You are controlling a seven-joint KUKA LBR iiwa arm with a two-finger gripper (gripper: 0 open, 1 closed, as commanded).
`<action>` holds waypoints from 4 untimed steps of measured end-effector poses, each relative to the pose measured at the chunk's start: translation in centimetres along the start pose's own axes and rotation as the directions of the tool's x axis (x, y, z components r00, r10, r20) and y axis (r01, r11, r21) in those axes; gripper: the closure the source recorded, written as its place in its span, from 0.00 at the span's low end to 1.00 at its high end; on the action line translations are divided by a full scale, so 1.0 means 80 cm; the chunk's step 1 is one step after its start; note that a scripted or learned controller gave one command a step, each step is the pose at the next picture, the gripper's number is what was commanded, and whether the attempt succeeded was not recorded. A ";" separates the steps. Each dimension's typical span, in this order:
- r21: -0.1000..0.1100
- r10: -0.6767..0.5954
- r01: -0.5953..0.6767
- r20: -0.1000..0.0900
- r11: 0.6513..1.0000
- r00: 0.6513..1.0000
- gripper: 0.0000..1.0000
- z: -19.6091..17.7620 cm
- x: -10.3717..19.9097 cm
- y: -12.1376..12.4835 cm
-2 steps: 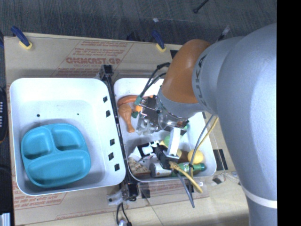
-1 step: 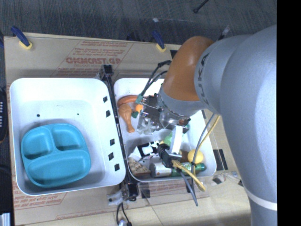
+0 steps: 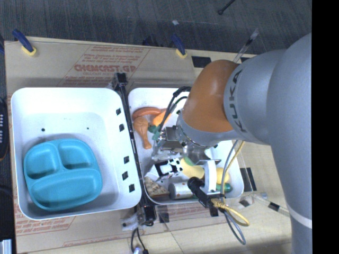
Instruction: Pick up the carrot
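While the grey arm (image 3: 270, 99) reaches in from the right, its gripper (image 3: 165, 148) sits low over the right bin (image 3: 139, 97), just beside the carrot (image 3: 143, 121). Carrot location: upper left part of the right bin, near the divider between bins. Two orange pieces are visible; one lies with its long axis roughly left-right, the other runs downward from it toward the bin's left wall. Surface is smooth, orange, with a green bit at the right end near the gripper. Whether the fingers are spread or pressed together cannot be told. Left bin (image 3: 21, 102) holds a blue sectioned tray (image 3: 61, 171).
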State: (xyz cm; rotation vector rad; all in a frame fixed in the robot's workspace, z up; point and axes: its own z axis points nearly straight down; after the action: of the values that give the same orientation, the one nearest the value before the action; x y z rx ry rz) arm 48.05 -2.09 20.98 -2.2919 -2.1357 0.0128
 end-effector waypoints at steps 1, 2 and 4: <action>-0.006 0.236 -0.236 0.000 0.972 0.972 1.00 0.024 -0.009 0.021; 0.000 0.227 -0.227 0.000 0.974 0.974 1.00 0.013 -0.008 0.022; -0.001 -0.275 0.275 0.003 0.961 0.961 1.00 -0.060 0.028 0.092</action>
State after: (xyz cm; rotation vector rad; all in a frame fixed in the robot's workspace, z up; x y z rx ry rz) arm 55.56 -0.41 25.67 -1.9747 -2.4348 0.0121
